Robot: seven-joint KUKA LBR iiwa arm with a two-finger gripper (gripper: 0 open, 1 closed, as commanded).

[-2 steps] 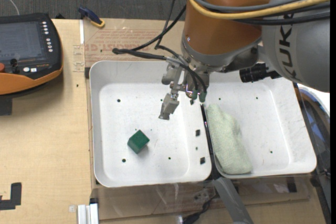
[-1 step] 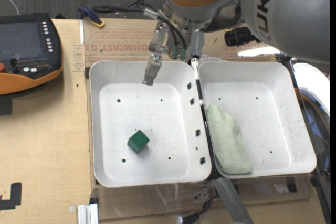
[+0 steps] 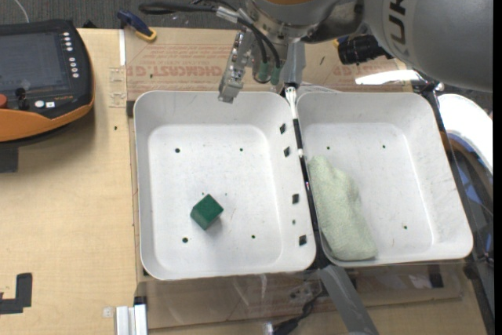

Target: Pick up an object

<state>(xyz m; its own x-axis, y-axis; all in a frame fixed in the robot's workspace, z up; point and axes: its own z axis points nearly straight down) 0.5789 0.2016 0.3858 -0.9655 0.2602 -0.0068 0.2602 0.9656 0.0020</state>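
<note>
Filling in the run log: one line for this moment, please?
gripper: above bins' far edge, nothing visibly held | green block: left bin | pale cloth: right bin

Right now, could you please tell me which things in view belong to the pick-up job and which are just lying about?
Belonging to the job:
- green cube in the left bin
- pale green cloth in the right bin
- gripper, above the left bin's far rim

Just lying about:
- teach pendant, left of the bins
- cardboard sheet behind the bins

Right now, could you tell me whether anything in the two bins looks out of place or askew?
Nothing looks damaged or spilled. The small green cube sits skewed to the left white bin's walls, and the pale green cloth lies rumpled against the right bin's left wall.
</note>
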